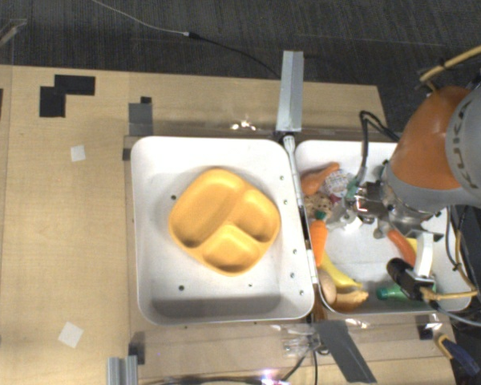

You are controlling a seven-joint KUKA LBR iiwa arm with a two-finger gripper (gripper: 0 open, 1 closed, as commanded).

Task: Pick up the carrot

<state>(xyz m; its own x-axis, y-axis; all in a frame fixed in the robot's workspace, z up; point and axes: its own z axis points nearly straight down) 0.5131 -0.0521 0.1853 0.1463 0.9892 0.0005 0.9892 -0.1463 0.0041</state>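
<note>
Nearest me, my arm (445,147) shows part of grey lettering, unreadable. Its gripper (354,203) hovers in the right bin (361,255); jaw state unclear. Carrot (318,237) lies against the bin's left wall.

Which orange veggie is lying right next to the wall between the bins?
The carrot, lying beside the middle wall above the banana. The other orange piece lies under the arm.
</note>
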